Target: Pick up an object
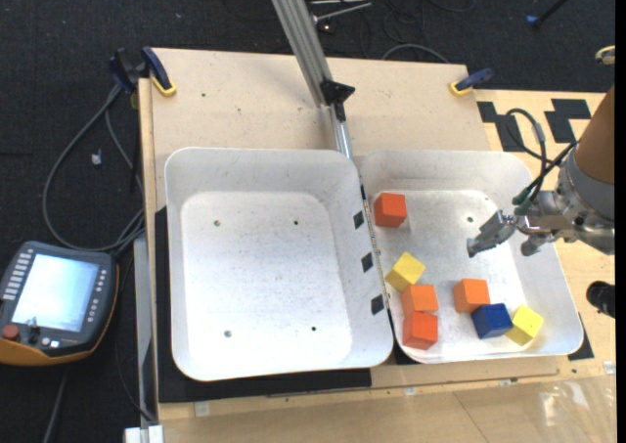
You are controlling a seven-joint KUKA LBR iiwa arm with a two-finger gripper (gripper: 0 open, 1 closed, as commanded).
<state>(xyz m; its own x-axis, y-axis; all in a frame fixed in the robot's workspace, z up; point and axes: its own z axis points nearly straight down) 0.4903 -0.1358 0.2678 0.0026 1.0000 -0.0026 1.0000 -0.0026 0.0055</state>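
Note:
Several small cubes lie in the right bin (445,169). An orange cube (390,208) sits alone near the bin's left wall. Lower down are a yellow cube (405,270), an orange cube (423,297) and a red-orange cube (421,330). To their right are an orange cube (472,293), a blue cube (491,319) and a yellow cube (526,324). My gripper (509,241) hangs over the right part of this bin, above and just beyond the blue and orange cubes. It is open, with nothing between its fingers.
The left bin (186,236) lies beside the right one, with a dark divider strip (370,260) between them. A metal pole (298,25) slants up from the bins' far junction. A teach pendant (54,299) lies off the bench at the left.

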